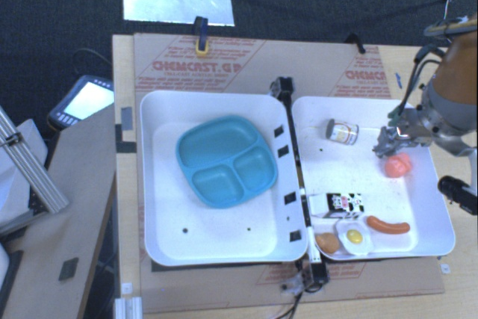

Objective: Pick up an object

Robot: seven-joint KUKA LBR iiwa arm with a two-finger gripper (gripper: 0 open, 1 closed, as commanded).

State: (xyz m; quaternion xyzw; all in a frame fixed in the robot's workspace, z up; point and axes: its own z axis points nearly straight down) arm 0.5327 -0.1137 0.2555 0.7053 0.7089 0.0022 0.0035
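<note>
Bench: cardboard-lined top (246, 60) on dark carpet, with two shallow white bins side by side as I look down on it.

Left bin (160, 160): holds a blue divided plate (226, 170) and nothing I would try to lift.

Right bin (429, 224): all my candidates are here. A small jar (343, 132) lies on its side toward the back, a pink ball (398, 166) sits near the right wall, and along the front edge I see a black-and-white carton (344, 202), a toy sausage (388, 225), a fried egg (354, 237) and a brown piece (326, 241).

Gripper (388, 142): low over the right bin, just up and left of the pink ball; nothing shows between the fingers, and I cannot tell whether they are spread or pressed together.

Step in hand, my judgement: lining up on the pink ball, the nearest object.

How I would do it well: centre over the ball before descending, since a round thing will likely roll if one finger touches first; close slowly and lift straight, staying off the bin wall.
</note>
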